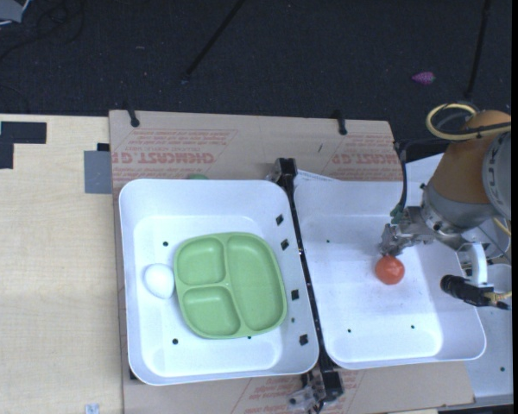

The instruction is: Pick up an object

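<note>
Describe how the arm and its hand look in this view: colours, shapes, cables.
The arm is grey with a broad orange band above the wrist. A yellowish cable loop sits at the top of the band. The hand is a small assembly of grey metal parts. A white fitting with a black cylindrical piece juts out beneath the wrist.

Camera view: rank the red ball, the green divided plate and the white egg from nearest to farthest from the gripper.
Measured from the gripper:
1. Red ball, right bin, just below the gripper.
2. Green divided plate, middle of the left bin.
3. White egg, left bin, against the plate's far left edge.
</note>
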You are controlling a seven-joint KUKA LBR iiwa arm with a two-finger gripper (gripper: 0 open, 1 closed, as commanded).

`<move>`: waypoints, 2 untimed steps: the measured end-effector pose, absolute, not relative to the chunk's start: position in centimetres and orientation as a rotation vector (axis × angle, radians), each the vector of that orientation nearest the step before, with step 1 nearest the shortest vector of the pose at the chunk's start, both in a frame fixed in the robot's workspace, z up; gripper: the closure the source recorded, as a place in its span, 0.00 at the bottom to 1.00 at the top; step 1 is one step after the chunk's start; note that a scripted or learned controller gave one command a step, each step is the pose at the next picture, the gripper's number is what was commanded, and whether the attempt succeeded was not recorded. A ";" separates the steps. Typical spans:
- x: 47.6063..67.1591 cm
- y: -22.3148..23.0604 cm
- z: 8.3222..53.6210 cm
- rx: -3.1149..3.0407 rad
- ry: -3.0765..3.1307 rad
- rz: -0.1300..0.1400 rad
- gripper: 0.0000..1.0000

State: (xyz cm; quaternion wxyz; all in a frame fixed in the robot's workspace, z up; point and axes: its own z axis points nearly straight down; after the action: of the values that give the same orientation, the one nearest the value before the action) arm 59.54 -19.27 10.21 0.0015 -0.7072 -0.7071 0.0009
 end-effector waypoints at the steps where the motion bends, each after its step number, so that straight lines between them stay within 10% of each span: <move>1: 60.1 -19.4 14.6 -2.221 -2.224 -0.001 1.00; 2: 60.2 -19.4 19.9 -2.222 -2.226 -0.003 1.00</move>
State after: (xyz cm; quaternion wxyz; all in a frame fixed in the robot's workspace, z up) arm 60.16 -19.45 19.92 -0.0017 -0.7065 -0.7077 -0.0009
